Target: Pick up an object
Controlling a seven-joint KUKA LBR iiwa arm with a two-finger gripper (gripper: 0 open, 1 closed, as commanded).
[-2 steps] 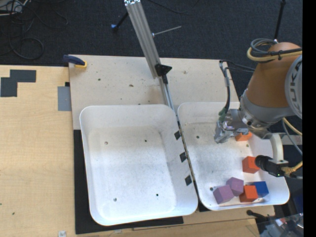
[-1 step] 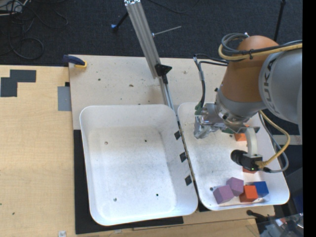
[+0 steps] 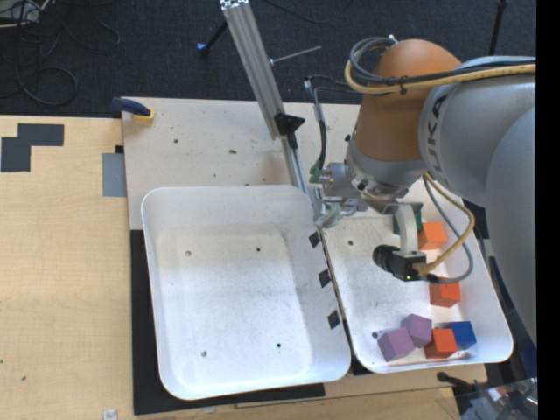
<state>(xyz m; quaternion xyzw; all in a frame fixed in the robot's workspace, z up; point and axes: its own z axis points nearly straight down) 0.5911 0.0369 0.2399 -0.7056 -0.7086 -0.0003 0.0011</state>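
Six small blocks are seen in the white bin [image 3: 363,289], all on the arm's side of the gripper [image 3: 332,203]. The gripper is placed low at that bin's inner far corner, close against the rim. Nothing is seen held in it, and whether it is open or closed cannot be told.

Nearest the gripper is an orange block [image 3: 432,234], near but apart from it and partly hidden by wrist hardware. A second orange block [image 3: 444,293] is set farther from the gripper, standing alone. Well apart from the gripper, along the bin's near edge, a cluster is found: a purple block [image 3: 418,328], a second purple block [image 3: 395,344] touching it, a third orange block [image 3: 443,342] and a blue block [image 3: 464,333], packed together.

All are judged to be light, stiff cubes with matte faces, so not slippery and not fragile. Each is best taken across two opposite flat faces, centred, from straight above. The lone second orange block is judged the easiest pick, since clear floor is seen on all its sides. Little room is left around the clustered ones. Being light, any block is likely to be shoved or tipped if it is touched off-centre.
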